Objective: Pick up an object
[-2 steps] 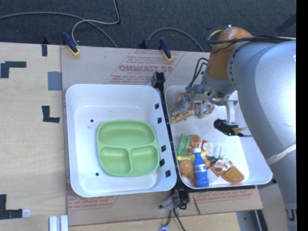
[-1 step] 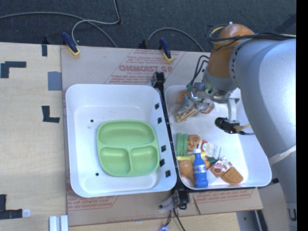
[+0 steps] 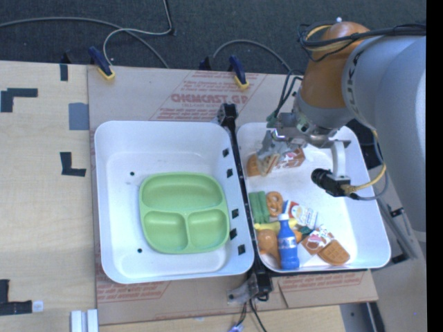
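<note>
The snack packet (image 3: 280, 161) lies in the right bin (image 3: 374, 247), up-frame of the blue bottle (image 3: 287, 244). My gripper (image 3: 273, 146) hovers over it, fingers' state unclear; I should centre, then descend squarely.

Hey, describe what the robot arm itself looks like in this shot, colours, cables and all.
The arm is a thick, smooth grey tube with a rounded orange band above the wrist. Thin dark cables loop around the orange section, and a yellowish cable curves near a black fitting. The pincer is small, metallic grey.
</note>
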Controlling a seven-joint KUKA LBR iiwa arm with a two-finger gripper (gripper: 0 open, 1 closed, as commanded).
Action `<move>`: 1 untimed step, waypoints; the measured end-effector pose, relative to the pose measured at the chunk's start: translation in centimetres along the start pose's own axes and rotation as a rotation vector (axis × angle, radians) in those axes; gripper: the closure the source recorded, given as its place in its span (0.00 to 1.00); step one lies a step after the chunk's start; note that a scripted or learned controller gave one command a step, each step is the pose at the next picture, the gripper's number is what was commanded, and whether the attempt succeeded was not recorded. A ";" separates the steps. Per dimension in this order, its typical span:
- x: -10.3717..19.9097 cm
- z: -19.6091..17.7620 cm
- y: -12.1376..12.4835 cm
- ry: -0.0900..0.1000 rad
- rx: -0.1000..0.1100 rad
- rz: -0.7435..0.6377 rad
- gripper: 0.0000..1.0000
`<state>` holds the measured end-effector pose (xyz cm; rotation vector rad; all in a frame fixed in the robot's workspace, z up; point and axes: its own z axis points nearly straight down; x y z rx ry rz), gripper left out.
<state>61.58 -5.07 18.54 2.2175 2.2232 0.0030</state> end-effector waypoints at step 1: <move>5.9 -3.7 -6.1 0.001 0.004 -0.001 1.00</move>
